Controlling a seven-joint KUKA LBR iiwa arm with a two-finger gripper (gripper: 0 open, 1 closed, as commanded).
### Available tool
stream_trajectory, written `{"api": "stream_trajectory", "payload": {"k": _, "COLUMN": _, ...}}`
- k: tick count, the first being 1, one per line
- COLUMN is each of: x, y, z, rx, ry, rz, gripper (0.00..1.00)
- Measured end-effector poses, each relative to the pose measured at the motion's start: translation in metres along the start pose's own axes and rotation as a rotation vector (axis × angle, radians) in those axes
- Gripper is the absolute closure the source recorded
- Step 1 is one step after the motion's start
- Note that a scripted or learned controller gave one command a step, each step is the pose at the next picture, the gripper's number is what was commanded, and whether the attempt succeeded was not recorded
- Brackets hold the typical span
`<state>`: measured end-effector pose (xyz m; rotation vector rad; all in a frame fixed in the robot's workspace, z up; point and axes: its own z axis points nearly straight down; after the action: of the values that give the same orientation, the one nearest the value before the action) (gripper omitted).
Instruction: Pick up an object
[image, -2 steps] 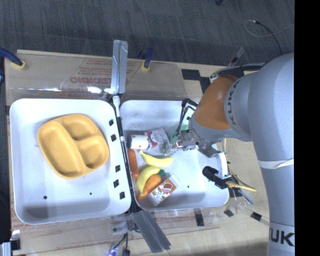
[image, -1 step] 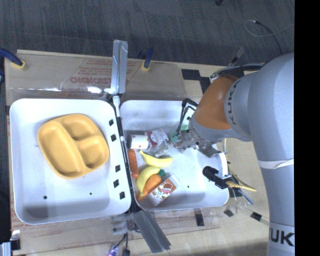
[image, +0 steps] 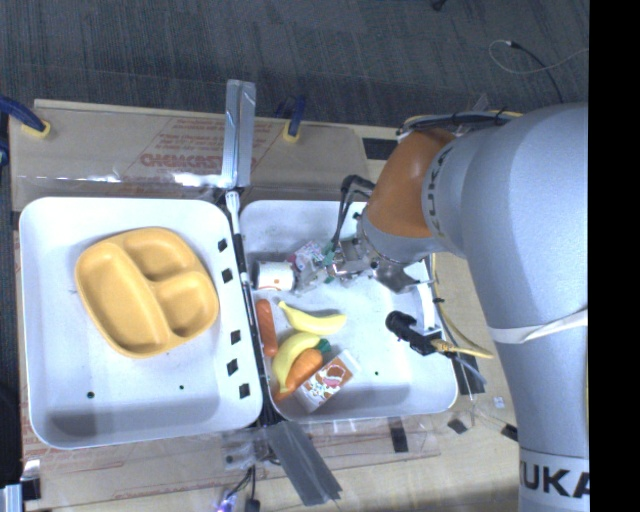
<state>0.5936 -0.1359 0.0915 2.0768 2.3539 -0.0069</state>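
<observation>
The grey arm (image: 520, 230) reaches into the right bin (image: 385, 385), and its end effector (image: 318, 262) sits low in the bin's far half, just beside a small white can (image: 272, 274). Whether it is released or clenched on anything cannot be told; its tip is a blur of metal. The things to pick lie clustered along the bin's left side: a red sausage (image: 265, 326), a banana (image: 316, 320), a yellow fruit (image: 291, 354), a carrot (image: 303, 366) lying across it, and a small printed carton (image: 326, 380). The left bin (image: 50, 400) holds a yellow divided plate (image: 147, 290).
</observation>
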Motion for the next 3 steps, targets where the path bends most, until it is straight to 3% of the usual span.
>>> {"api": "stream_trajectory", "payload": {"k": 1, "x": -0.001, "y": 0.057, "z": 0.003, "rx": 0.018, "ry": -0.008, "rz": -0.036, "gripper": 0.00}}
{"api": "stream_trajectory", "payload": {"k": 2, "x": -0.009, "y": -0.026, "z": 0.002, "rx": 0.003, "ry": 0.007, "rz": -0.140, "gripper": 0.00}}
{"api": "stream_trajectory", "payload": {"k": 3, "x": 0.037, "y": -0.102, "z": 0.002, "rx": 0.002, "ry": 0.009, "rz": -0.324, "gripper": 0.00}}
